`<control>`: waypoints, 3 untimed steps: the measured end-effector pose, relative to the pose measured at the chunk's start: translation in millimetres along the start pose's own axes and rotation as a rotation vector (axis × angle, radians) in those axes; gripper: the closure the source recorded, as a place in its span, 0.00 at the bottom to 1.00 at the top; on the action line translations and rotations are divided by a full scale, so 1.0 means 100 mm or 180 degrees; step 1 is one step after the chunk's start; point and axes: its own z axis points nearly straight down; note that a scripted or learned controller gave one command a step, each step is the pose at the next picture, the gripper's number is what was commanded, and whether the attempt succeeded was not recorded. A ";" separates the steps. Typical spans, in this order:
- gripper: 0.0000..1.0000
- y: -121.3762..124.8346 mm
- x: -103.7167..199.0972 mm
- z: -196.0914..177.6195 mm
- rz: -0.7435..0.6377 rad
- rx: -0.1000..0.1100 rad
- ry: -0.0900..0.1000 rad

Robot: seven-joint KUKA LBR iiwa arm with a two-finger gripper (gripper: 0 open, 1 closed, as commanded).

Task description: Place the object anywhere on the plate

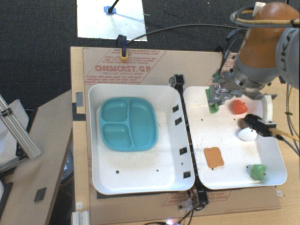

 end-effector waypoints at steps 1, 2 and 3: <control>1.00 0.02 0.59 0.02 -0.0004 -0.0001 0.0003; 1.00 -0.12 1.09 0.17 0.0000 0.0005 0.0002; 1.00 -0.13 1.61 0.40 0.0000 0.0009 0.0001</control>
